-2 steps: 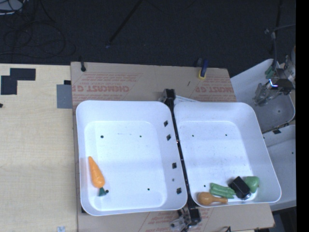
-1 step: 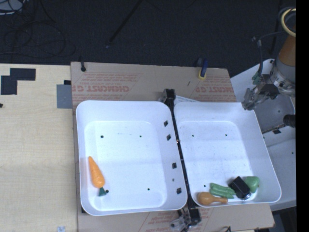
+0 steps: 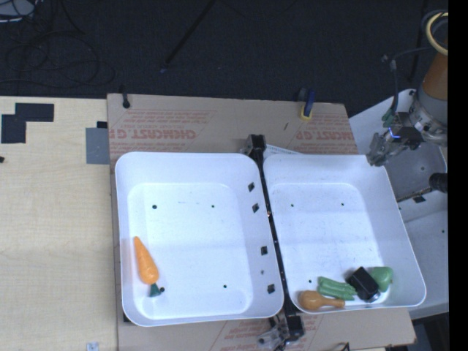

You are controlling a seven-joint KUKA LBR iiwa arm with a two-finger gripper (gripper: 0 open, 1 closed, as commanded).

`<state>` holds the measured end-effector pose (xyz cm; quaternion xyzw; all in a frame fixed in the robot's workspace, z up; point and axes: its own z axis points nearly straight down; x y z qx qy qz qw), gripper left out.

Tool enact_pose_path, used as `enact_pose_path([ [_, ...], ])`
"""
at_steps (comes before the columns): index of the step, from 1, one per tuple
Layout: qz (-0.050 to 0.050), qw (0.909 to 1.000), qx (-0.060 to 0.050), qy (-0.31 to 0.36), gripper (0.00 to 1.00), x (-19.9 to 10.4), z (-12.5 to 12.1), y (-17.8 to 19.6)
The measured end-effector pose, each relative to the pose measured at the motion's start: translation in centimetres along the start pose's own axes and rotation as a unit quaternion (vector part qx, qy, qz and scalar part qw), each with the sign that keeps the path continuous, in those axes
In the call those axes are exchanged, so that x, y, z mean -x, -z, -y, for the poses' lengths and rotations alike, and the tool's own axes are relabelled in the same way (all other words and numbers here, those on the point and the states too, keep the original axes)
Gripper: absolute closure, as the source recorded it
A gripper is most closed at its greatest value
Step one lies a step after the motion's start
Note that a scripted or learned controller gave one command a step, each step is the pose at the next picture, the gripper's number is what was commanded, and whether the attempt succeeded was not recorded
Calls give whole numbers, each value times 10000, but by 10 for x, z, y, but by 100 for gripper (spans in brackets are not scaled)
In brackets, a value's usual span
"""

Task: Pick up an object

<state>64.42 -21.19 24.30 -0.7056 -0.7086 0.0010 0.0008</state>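
Observation:
An orange carrot [image 3: 145, 262] with a small green top lies near the front left corner of the left bin [image 3: 183, 167]. In the right bin [image 3: 333, 170], by its front right corner, several small things lie close together: a green pod [image 3: 336, 288], a black block [image 3: 363, 283], a green rounded piece [image 3: 382, 275] and a tan pear-shaped piece [image 3: 319, 300]. My gripper [image 3: 382, 151] hangs off the right bin's far right corner, outside its rim and far from all these objects. Nothing shows between its tips.
Both bins rest on a brown cardboard sheet [image 3: 219, 123]. A black clip strip [image 3: 265, 218] runs along the seam between the bins. A blue and yellow clamp [image 3: 308, 104] stands at the cardboard's far edge. Light wood bench lies to the left.

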Motion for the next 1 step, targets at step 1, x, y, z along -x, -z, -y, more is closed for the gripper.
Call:
enact_pose_path([
  [1, 0, 10000, 11, -19, 100, 0, 5, 11],
])
